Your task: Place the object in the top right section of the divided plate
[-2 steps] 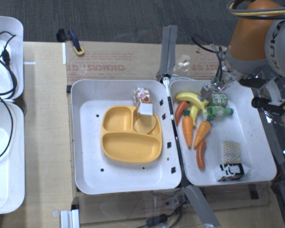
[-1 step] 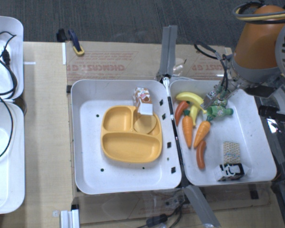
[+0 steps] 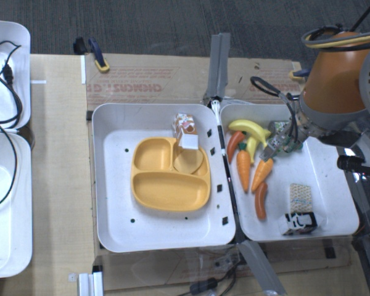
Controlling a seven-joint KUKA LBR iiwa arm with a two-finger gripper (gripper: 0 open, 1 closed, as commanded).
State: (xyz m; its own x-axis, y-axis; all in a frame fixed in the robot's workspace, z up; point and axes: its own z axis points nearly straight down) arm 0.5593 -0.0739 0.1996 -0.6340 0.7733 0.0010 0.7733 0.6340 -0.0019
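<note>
Camera view: a small box (image 3: 186,132) is seen lying at the top right part of the plate (image 3: 170,190), in the left bin (image 3: 111,184).
It cannot be told what state the gripper (image 3: 282,142) is in, over the carrots (image 3: 254,172) and bananas (image 3: 250,129) in the right bin (image 3: 333,190). The box looks to be leaning on the plate's rim, so it could be tipped out by a bump, or a carrot could be grabbed by mistake.

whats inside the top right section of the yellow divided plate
A small carton leans over the far rim of that section of the yellow divided plate. The carton covers the section's far edge; its near floor shows bare.
</note>
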